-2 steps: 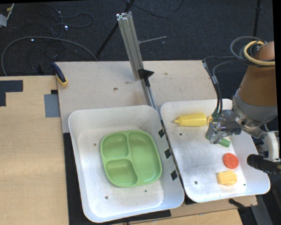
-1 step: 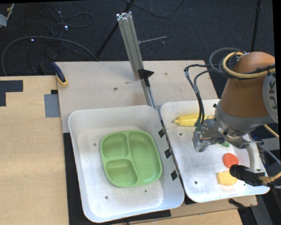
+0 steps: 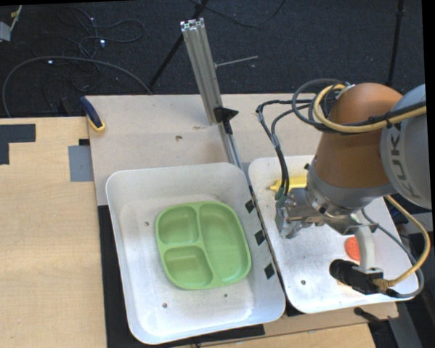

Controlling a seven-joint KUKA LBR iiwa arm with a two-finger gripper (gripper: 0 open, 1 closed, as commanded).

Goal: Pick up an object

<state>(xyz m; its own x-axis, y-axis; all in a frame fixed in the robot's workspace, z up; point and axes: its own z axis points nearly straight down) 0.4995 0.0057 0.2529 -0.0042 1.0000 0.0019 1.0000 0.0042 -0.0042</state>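
Note:
My gripper [image 3: 288, 224] hangs low over the left part of the right bin [image 3: 311, 288], under the grey arm with its orange band. A yellow object [image 3: 295, 181] lies just behind it in that bin, partly hidden by the wrist. A small orange-red object [image 3: 351, 248] lies to the gripper's right, near the bin's middle. I see nothing held in the gripper from this angle.
The left bin [image 3: 132, 210] holds a green divided plate [image 3: 203, 244] at its centre. An upright aluminium post [image 3: 205, 72] stands behind the gap between the bins. Black clips sit along the shared rim [image 3: 258, 236].

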